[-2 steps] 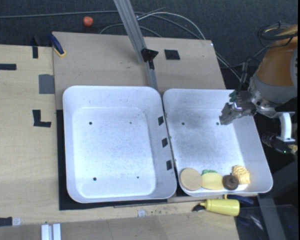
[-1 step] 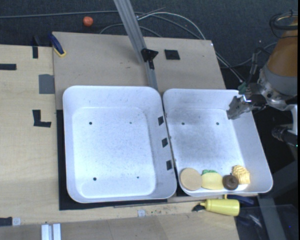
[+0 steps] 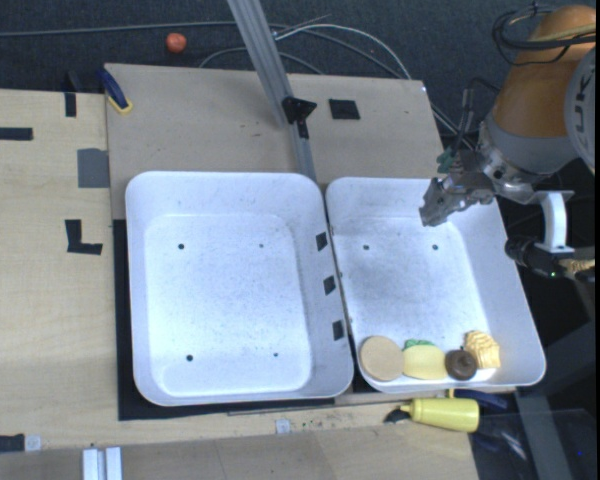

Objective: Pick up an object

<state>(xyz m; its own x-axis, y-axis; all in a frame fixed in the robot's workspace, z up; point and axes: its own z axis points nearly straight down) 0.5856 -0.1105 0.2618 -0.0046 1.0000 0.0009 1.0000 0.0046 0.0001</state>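
Here the arm (image 3: 540, 78) reaches in from the right, its orange band above the wrist, and the gripper (image 3: 438, 208) hangs over the far right part of the right bin (image 3: 500, 238), near that bin's back rim. The fingers are dark and small against the white floor, and I cannot tell whether they are spread or closed; nothing is visible between them. The objects sit well apart from the gripper, bunched along the near wall of the right bin: a round tan disc (image 3: 381, 358), a yellow lump with a bit of green (image 3: 421, 359) just beside it, a small dark brown piece (image 3: 462, 365), and a yellow ridged piece (image 3: 482, 348) touching or nearly touching it. The left bin (image 3: 140, 268) lies beside the right one. A yellow tool (image 3: 442, 412) lies on the bench just outside the right bin's near rim.
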